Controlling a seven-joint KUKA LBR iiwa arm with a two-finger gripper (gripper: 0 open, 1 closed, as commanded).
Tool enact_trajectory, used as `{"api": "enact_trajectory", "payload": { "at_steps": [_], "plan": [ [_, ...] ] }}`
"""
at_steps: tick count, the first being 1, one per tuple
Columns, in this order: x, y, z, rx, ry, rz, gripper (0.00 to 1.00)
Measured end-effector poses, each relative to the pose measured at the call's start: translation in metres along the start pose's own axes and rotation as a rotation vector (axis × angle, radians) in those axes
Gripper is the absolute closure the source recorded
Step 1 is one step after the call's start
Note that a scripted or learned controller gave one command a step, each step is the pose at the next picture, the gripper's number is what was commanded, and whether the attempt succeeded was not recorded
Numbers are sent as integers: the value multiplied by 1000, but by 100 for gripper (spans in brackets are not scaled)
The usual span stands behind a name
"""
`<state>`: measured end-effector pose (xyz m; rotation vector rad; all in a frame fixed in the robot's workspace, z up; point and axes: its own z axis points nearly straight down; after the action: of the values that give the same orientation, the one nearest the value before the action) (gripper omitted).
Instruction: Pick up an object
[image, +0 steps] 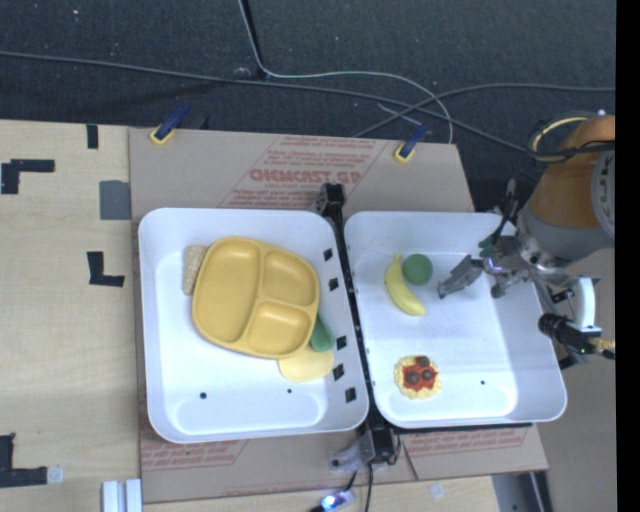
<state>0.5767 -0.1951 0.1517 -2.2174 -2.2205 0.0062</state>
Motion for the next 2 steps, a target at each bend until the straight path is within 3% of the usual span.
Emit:
{"api": "enact_trajectory", "payload": {
  "at_steps": [1, 2],
  "plan": [
    [7, 4, 47, 0, 0, 0, 0],
    [7, 4, 35, -3, 0, -1, 100]
  ]
}}
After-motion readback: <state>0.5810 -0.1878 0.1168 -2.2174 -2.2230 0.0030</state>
